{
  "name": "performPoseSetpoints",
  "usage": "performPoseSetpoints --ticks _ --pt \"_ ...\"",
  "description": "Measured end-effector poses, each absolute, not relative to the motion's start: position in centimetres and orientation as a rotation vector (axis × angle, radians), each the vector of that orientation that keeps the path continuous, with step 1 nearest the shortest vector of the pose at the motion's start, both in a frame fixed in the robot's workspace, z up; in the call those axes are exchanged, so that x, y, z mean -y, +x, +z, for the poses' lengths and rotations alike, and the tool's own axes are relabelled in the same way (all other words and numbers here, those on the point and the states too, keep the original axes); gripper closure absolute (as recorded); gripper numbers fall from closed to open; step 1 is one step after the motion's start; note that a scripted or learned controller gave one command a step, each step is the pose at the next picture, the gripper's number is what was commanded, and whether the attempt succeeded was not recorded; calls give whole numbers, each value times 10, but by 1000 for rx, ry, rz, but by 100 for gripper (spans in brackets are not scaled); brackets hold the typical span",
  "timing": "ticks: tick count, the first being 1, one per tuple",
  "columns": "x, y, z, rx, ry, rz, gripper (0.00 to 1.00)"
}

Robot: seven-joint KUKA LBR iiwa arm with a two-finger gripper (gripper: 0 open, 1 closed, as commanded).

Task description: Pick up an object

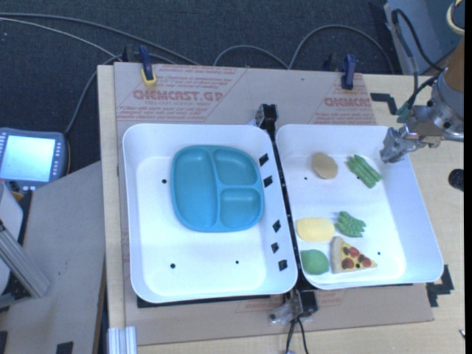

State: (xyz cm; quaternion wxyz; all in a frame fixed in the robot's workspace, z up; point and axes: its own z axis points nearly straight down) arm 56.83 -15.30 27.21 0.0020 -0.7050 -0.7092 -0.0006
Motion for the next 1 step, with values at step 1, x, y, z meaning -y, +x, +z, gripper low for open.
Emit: performPoseSetpoints --ticks 1 --pt "96 569 271 2226 -2211 -2 100"
